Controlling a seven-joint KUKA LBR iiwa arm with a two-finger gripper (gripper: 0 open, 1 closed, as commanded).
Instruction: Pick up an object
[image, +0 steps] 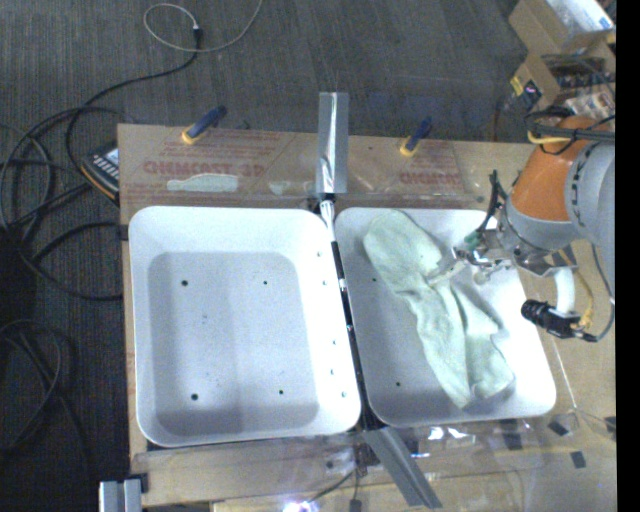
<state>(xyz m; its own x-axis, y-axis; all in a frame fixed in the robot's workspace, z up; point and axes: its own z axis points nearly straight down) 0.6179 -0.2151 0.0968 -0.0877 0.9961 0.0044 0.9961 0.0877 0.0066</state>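
A pale green cloth (440, 310) lies crumpled in the right white bin (400, 395), stretching from the bin's upper left toward its lower right corner. My gripper (468, 253) hangs low over the upper right part of this bin, right at the cloth's right edge. The grey arm with its orange band (545, 195) reaches in from the right and covers the bin's far right corner.
The left white bin (150, 330) sits beside the right one, with a dark divider (340, 290) between them. A metal post (331, 145) and two blue-and-yellow clamps (205, 124) stand along the back board. Cables hang off the arm at the right (560, 315).
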